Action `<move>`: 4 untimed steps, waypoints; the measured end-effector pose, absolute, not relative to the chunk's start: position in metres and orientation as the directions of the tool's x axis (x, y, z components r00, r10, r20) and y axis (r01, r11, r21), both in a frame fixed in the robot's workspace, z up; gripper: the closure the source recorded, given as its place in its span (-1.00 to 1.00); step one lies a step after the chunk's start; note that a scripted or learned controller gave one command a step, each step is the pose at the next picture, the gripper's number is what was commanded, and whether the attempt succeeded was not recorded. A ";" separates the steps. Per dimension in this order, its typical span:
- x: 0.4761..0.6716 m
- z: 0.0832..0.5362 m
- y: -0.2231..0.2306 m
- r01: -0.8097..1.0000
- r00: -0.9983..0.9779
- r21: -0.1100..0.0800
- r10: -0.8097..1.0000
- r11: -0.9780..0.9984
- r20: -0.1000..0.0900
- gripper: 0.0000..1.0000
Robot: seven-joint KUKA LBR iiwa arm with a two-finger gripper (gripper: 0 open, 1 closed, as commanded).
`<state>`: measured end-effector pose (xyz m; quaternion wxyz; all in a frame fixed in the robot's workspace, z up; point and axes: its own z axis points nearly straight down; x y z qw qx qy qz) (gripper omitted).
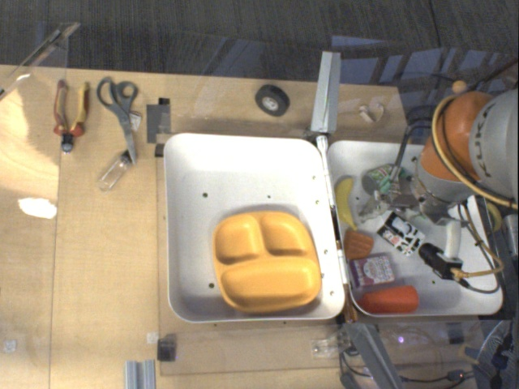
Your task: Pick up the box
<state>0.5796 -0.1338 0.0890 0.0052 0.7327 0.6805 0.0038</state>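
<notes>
Hand (397, 232) hovering over cluttered right bin (486, 302), grip state unclear; box (371, 270) lying near left wall, crowded.

Arm (486, 148): rounded grey housing with faint dark lettering, broad orange band (454, 136) above the wrist. Thin yellow cable (438, 148) loops around the band; black cables trail along the wrist. Claw (401, 232) carries a black-and-white patterned marking.

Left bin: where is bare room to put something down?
The left bin is bare along its top and left sides, around the yellow tray. The right bin is crowded: banana, purple box, red item, gripper.
</notes>
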 end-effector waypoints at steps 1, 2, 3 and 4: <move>0.650 0.087 -0.132 0.995 -0.097 0.008 0.995 0.097 -0.002 -1.00; 0.571 0.090 -0.112 0.995 -0.097 0.012 0.995 0.097 -0.003 -1.00; 0.503 0.135 -0.092 0.969 -0.246 0.006 0.969 0.246 -0.001 -1.00; 0.500 0.101 -0.093 0.999 0.020 0.044 1.000 -0.020 -0.005 -1.00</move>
